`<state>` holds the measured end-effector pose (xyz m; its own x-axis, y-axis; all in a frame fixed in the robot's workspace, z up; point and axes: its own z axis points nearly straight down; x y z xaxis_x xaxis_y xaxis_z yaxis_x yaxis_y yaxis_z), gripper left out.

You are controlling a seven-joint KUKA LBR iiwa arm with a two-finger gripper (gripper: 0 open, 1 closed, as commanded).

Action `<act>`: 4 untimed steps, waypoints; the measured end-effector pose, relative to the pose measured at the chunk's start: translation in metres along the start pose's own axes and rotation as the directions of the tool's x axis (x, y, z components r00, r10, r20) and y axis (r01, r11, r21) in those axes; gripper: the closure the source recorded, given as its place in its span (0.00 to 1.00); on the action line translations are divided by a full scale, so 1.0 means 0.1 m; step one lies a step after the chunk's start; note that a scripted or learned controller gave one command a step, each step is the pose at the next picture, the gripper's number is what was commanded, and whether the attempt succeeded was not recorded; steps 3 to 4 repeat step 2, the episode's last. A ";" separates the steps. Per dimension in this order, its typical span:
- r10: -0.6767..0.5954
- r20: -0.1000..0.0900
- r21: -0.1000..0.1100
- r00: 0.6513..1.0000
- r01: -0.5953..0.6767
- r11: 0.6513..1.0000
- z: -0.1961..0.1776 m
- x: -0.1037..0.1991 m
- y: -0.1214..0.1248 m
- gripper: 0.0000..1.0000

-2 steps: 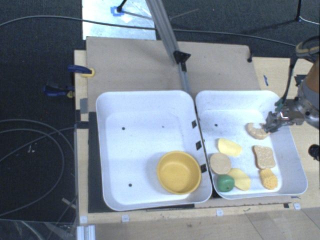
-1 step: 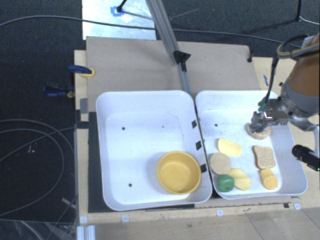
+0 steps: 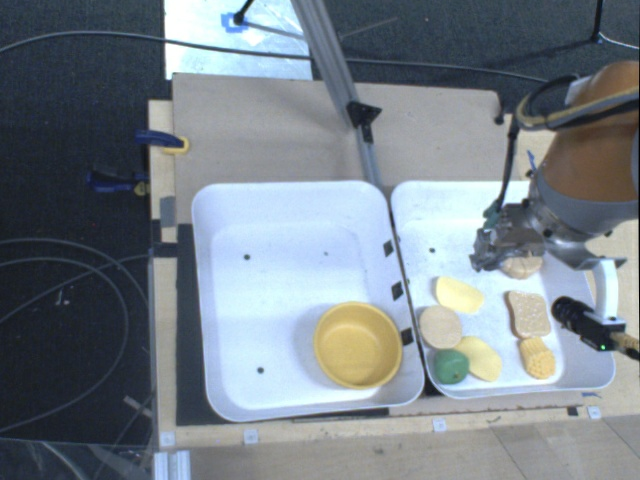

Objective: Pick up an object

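While the gripper (image 3: 508,251) sits low over a tan round piece (image 3: 522,264), apparently attempting it, contact looks likely. Whether it grasps, I cannot tell.

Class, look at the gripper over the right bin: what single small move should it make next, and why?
Probably a short, straight descent. The gripper sits right above a tan round piece in the right bin, near its back edge, and whether that piece is gripped cannot be told. The other food pieces lie nearer the front, so dropping here seems the shortest route.
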<state>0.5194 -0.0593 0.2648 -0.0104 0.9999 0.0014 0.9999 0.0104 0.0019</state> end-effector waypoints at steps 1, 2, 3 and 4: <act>0.001 0.000 0.000 1.000 -0.001 1.000 0.04 0.51 0.06 1.00; 0.000 0.000 0.001 1.000 0.000 1.000 0.17 1.11 0.03 1.00; 0.000 0.000 0.001 1.000 0.000 1.000 0.17 1.11 0.03 1.00; 0.000 0.000 0.001 1.000 0.000 1.000 0.17 1.11 0.03 1.00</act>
